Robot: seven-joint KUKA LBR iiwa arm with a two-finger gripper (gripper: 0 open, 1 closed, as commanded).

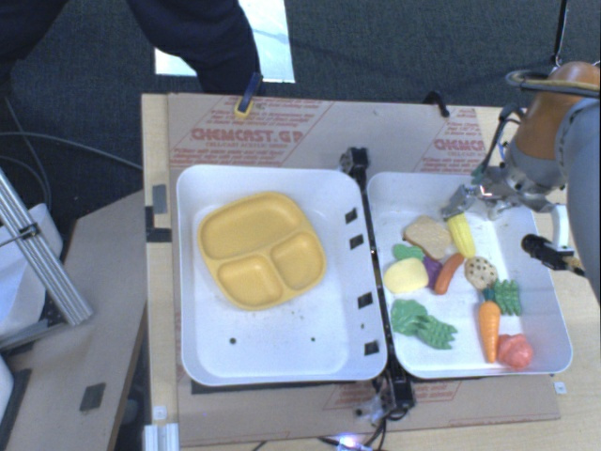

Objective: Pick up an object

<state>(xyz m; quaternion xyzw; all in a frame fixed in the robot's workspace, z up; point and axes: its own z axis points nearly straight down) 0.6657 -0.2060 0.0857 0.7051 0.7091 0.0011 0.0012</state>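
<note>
My gripper (483, 199) hangs over the back of the right bin (554, 346), fingers open with nothing between them. Just in front of it lies a yellow corn cob (460, 235) beside a tan bread slice (429, 236). Further forward are a yellow lemon-like piece (406, 275), a purple piece (432, 268), an orange sausage-like piece (450, 272) and a speckled cookie (481, 272). Near the front lie green leaves (421, 322), a carrot (489, 328), a green sprig (508, 296) and a red piece (515, 350).
The left bin (216, 346) holds a yellow divided plate (261, 250). A black hinged divider (364, 252) runs between the bins. The arm's orange band (545, 125) rises at the right. Cardboard (282, 130) lines the bench behind the bins.
</note>
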